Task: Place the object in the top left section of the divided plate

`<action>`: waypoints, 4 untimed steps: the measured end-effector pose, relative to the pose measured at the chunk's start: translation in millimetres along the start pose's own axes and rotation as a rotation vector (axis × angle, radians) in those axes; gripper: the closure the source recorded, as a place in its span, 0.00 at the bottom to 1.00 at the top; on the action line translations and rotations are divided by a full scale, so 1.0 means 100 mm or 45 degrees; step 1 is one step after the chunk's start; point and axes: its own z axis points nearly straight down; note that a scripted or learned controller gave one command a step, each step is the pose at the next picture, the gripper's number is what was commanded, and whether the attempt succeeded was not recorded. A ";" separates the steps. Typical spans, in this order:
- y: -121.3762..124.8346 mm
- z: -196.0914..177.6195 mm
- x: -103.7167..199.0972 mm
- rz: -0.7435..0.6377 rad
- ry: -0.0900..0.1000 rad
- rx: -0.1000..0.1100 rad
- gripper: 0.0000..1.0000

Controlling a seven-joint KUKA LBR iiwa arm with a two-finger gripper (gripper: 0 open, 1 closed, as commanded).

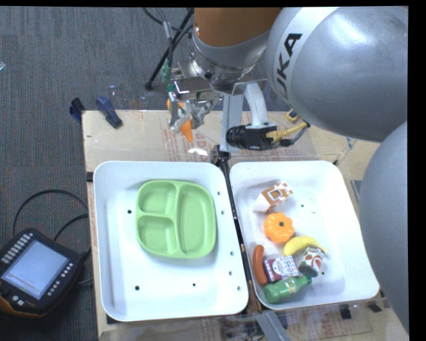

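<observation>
The KUKA arm (333,60) fills the top right of the view, w/ its orange band (233,20) above the wrist and the gripper (183,120) hanging over bare bench beyond the far edge of the left bin (113,293). Left bin carries the green divided plate (176,218): one long section on the right side, two smaller ones stacked on the left, so the top left section (156,198) is the small far one. Right bin (353,266) has the clutter: toy house (276,194), orange pumpkin (279,227), banana (299,244), a red sausage-like piece (258,263), a green bottle (287,288), plus a couple of small packs. The tool looks nearly closed on a small orange object (188,128), a carrot-like piece poking down between the fingers, so I'd judge it gripped, tho the hold is hard to confirm at this size. Step in hand, prob: carry to the plate. To do it well: travel toward the near-left from here, stay high enough to clear the bin wall, centre over the small far-left pocket rather than the ridge btw sections, descend low before release so the piece doesn't bounce into the neighbouring pocket. Grip seems thin, so slow moves, no jerks.
</observation>
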 end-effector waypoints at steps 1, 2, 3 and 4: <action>-0.05 0.47 0.41 -0.271 0.001 -0.002 1.00; -0.03 0.55 -0.27 -0.201 0.001 -0.003 1.00; -0.11 -0.38 -0.65 0.106 0.002 -0.004 1.00; -0.31 0.44 -0.55 -0.012 0.002 -0.002 1.00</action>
